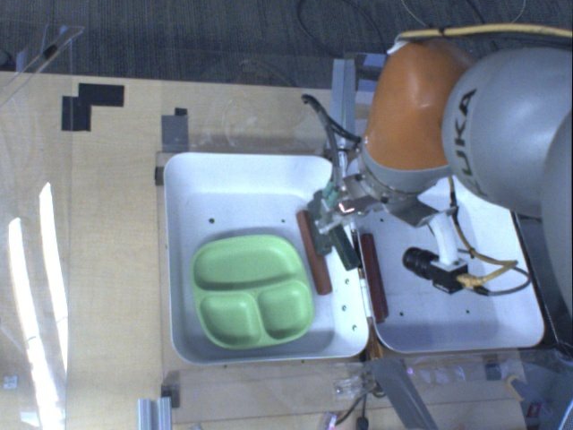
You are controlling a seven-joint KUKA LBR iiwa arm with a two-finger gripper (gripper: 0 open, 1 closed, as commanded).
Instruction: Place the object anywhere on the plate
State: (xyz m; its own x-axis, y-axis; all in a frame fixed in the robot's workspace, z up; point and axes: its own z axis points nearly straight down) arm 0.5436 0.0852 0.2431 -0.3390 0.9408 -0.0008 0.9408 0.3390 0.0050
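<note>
Gripper [352, 301] astride the wall between the two bins; fingers spread wide, closed on nothing; small dark object [346, 251] between them, up near the palm, at the right edge of the left bin [192, 195]; contact with either finger too small to tell. Green plate [252, 287] just left of the left finger, in the same bin. Step in hand, by judgement: grasp, not yet secured. Next move: close on object, lift, shift left over plate, release.

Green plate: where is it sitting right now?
In the camera view, the green plate lies in the left bin, toward its near edge, a brown stick along its right side.
</note>
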